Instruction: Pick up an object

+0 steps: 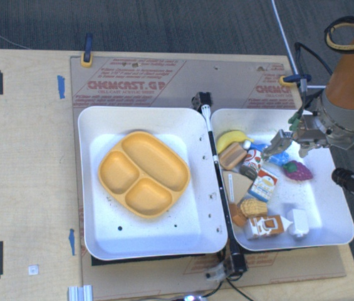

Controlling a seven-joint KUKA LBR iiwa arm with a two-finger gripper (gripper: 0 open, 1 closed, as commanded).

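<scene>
Looks like it's on the approach, pincer [281,144] hanging with fingers spread and nothing between them, over the right bin [336,231], toy pile just below-left, blue toy [281,158] right under it, so next it drops and closes.

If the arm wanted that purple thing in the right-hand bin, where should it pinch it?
Probably across its narrow middle, coming straight down from above. The purple thing lies flat on the right bin floor, with bare floor below and right of it. A blue piece crowds its upper-left end, so the fingers fit best across its short sides.
</scene>
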